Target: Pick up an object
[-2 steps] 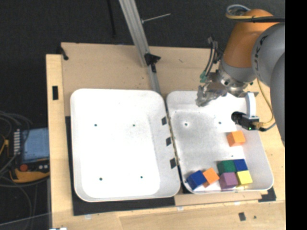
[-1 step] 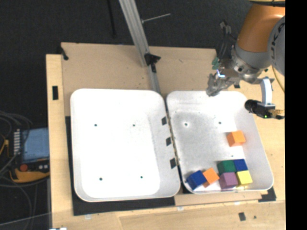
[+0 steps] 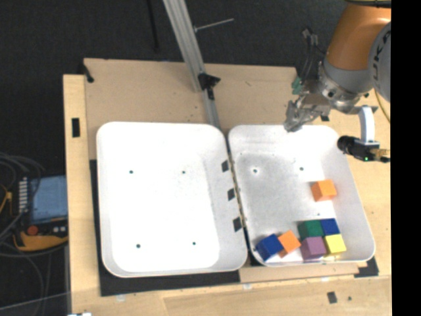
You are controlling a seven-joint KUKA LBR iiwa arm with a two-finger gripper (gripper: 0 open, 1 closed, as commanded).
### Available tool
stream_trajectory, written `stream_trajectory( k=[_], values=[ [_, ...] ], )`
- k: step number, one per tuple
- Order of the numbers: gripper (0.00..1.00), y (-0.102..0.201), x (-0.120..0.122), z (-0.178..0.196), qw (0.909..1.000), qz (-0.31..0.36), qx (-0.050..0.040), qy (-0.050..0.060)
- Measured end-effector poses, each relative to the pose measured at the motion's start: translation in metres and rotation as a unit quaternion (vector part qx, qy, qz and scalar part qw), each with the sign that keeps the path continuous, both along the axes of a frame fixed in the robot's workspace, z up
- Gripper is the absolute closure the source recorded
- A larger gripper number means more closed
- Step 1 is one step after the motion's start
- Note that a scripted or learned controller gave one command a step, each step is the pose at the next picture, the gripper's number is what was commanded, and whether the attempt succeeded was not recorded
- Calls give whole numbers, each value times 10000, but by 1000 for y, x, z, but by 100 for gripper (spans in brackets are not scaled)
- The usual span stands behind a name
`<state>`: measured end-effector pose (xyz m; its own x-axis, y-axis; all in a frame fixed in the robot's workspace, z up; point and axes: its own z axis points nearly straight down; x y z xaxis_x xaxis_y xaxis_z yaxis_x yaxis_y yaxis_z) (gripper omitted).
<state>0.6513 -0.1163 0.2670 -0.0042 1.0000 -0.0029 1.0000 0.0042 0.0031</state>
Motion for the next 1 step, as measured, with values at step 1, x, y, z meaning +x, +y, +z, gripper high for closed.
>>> stream_trajectory(
  k=[1],
  values=[
    [100, 57, 9, 0, 10000, 9, 7, -5]
  ],
)
